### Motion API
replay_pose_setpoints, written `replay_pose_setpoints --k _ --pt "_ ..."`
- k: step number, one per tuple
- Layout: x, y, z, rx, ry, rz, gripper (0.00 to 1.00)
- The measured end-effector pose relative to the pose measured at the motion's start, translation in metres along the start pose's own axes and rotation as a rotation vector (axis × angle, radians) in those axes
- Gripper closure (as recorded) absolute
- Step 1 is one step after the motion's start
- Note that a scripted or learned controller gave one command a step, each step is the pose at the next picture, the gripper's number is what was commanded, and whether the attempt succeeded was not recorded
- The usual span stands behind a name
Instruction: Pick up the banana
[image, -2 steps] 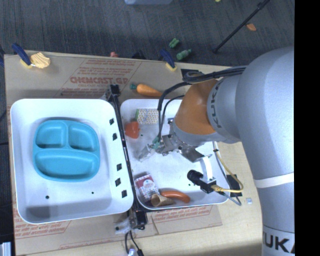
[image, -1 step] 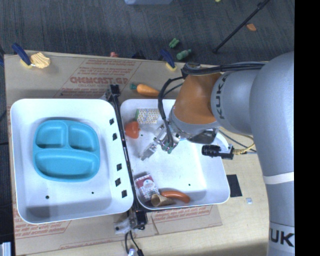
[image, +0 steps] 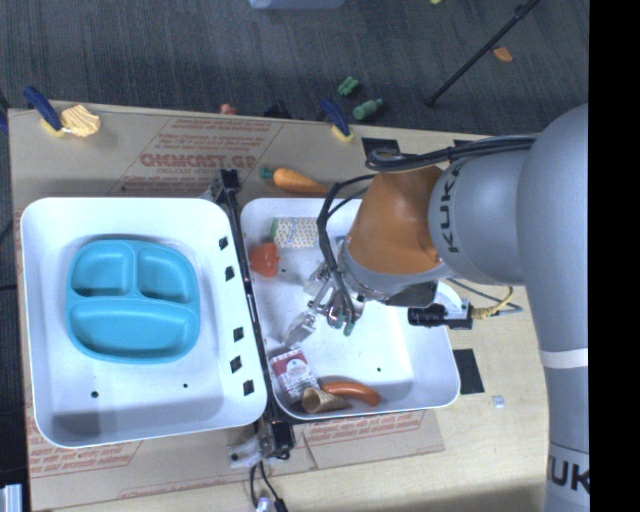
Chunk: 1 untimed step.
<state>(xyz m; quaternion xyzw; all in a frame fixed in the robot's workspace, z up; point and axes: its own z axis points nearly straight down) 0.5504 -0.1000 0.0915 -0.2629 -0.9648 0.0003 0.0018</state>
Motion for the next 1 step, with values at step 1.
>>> replay_pose_setpoints --k 1 --pt "0.0430 0.0711 -0.1011 -0.001 -0.005 -0.178 0.00"
